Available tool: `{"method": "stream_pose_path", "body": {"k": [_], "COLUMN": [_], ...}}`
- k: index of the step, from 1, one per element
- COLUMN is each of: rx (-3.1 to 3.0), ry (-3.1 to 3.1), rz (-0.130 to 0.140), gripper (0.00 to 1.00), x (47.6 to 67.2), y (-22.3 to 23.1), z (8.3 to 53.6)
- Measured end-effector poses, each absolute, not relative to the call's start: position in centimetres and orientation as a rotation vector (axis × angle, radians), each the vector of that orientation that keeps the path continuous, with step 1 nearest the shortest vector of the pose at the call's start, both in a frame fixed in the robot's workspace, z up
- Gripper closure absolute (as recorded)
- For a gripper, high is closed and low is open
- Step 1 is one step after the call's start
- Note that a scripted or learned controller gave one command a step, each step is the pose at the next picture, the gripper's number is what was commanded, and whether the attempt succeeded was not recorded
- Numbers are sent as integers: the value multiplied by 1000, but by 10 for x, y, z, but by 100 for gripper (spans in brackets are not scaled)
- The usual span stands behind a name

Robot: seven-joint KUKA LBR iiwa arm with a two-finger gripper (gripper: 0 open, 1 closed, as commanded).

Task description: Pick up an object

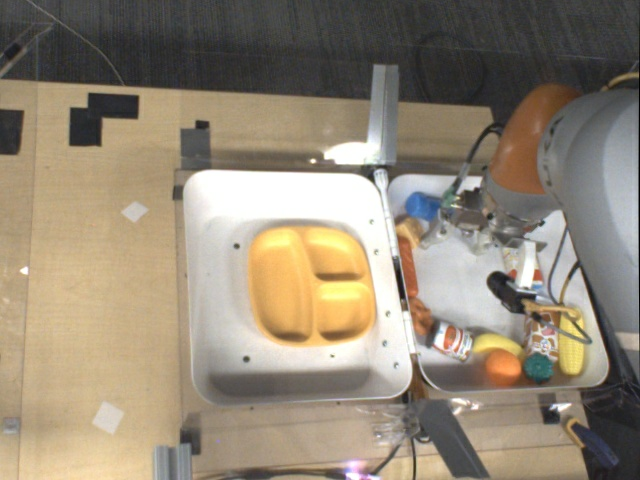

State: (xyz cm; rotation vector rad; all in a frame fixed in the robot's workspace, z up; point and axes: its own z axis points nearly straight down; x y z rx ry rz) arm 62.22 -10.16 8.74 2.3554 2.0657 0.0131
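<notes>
From the camera view, the gripper [478,230] hangs over the back part of the right bin [592,376]; I cannot tell its state. Just beside it lies a blue object [421,207]. A can [452,341], a banana [496,345] and an orange ball [503,368] lie near the front wall. The left bin [215,218] holds a yellow tray [308,282].

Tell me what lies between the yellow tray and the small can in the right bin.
In the camera view, between the yellow tray and the small can run the two bins' adjoining rims, then a long sausage-like item lying along the right bin's left wall.
</notes>
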Motion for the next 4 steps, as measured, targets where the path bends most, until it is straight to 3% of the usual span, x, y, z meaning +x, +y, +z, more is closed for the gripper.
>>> {"method": "stream_pose_path", "body": {"k": [1, 2, 3, 4], "rx": [2344, 2512, 2512, 2317], "ry": [2074, 1869, 1870, 2116], "rz": [13, 17, 16, 4], "gripper": [100, 100, 0, 0], "x": [624, 580, 579, 641], "y": [-102, -121, -121, -148], "z": [97, 89, 88, 86]}}
